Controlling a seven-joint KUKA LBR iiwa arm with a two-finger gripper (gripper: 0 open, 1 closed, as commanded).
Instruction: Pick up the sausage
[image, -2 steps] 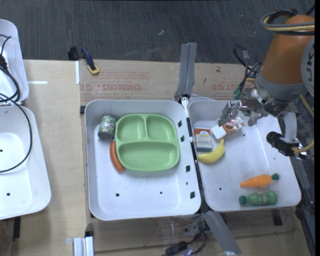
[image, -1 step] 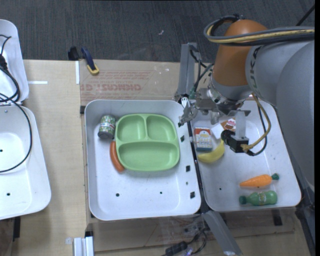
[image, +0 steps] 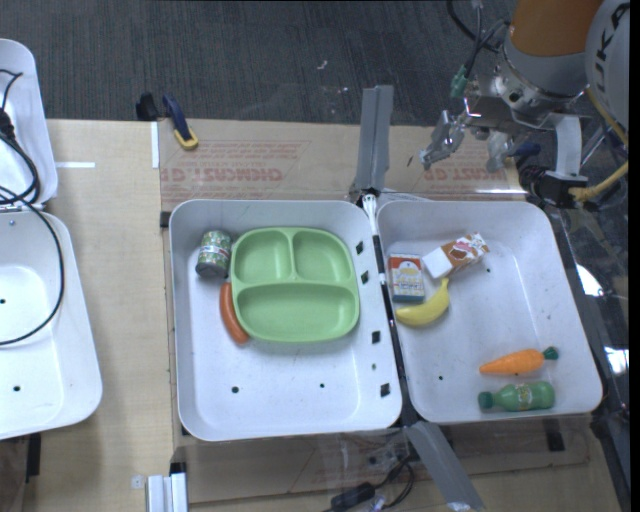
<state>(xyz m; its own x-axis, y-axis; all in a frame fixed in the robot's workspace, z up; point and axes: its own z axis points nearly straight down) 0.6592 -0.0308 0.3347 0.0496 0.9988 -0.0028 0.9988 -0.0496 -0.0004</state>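
Pincer (image: 468, 135) hovers well apart from sausage (image: 233, 313).

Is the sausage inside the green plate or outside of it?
Outside. The sausage lies on the left bin floor, along the left edge of the green plate.

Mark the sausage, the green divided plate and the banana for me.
sausage (image: 233, 313), camera view, middle of its length.
green divided plate (image: 296, 320), camera view, floor of the large compartment.
banana (image: 424, 309), camera view, middle of its curve.
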